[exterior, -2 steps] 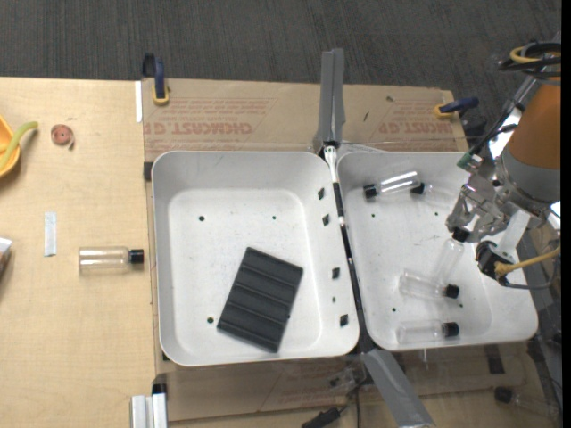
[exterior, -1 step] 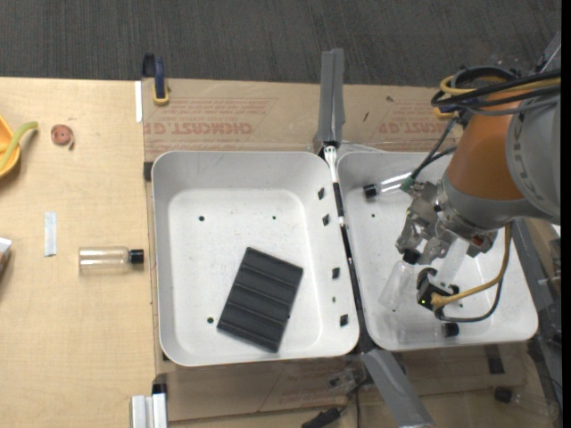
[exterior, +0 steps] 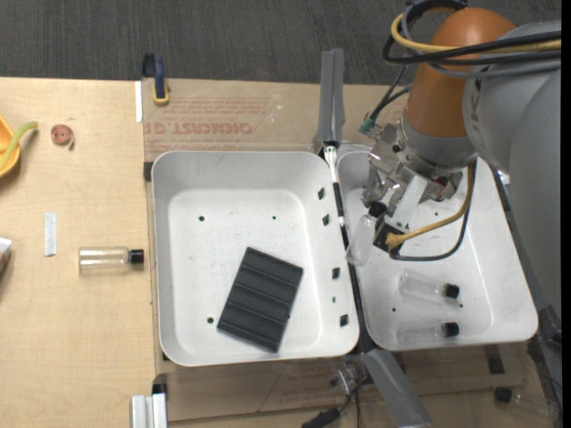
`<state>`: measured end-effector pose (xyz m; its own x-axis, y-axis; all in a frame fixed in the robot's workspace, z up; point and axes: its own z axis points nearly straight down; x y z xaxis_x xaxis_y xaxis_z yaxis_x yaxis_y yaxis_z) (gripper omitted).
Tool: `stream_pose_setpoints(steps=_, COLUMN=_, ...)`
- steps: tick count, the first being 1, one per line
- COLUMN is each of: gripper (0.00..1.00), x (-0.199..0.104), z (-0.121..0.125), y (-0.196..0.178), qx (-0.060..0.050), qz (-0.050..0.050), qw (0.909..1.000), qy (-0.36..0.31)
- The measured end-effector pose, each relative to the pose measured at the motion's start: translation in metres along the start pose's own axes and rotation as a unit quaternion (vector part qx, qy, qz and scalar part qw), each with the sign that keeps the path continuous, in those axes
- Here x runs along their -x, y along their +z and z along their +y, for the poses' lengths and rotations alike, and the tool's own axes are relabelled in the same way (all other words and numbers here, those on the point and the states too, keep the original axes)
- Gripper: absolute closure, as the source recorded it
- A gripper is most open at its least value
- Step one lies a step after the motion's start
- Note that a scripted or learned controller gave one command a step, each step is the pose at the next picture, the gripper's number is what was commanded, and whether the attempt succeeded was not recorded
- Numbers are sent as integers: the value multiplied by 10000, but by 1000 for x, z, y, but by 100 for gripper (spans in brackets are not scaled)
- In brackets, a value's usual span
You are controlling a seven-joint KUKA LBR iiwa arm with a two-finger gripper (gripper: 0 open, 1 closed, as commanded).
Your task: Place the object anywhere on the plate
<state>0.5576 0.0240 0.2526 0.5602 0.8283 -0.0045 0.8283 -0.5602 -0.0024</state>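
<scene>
Arm (exterior: 500,87) bent, hand (exterior: 379,221) low.

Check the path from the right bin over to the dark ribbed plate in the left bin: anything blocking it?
The raised bin walls where the two bins meet lie between them. The gripper hangs over the right bin's left side, with two clear bottles lying nearer the front. The dark ribbed plate lies bare in the left bin.

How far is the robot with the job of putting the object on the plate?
Nothing looks done yet: the dark ribbed plate in the left bin carries nothing. In hand: the gripper is low over the right bin, beside a clear bottle at the bin's left wall; a grasp cannot be confirmed. Two more clear bottles lie in that bin. Left: lifting one, carrying it over, placing it.
</scene>
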Motion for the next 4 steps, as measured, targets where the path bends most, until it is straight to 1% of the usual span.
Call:
stream_pose_setpoints(steps=1, gripper=100, x=-32, z=-79, y=49, qx=-7, qz=-7, qw=9995, qy=-313)
stream_pose_setpoints(steps=2, gripper=100, x=-128, z=-172, y=88, qx=20, qz=6, qw=9980, qy=-639)
stream_pose_setpoints(steps=3, gripper=100, x=-124, z=-179, y=155, qx=11, qz=6, qw=9966, qy=-819)
stream_pose_setpoints(steps=4, gripper=100, x=-65, z=-140, y=-43, qx=10, qz=-2, qw=9940, qy=-1096)
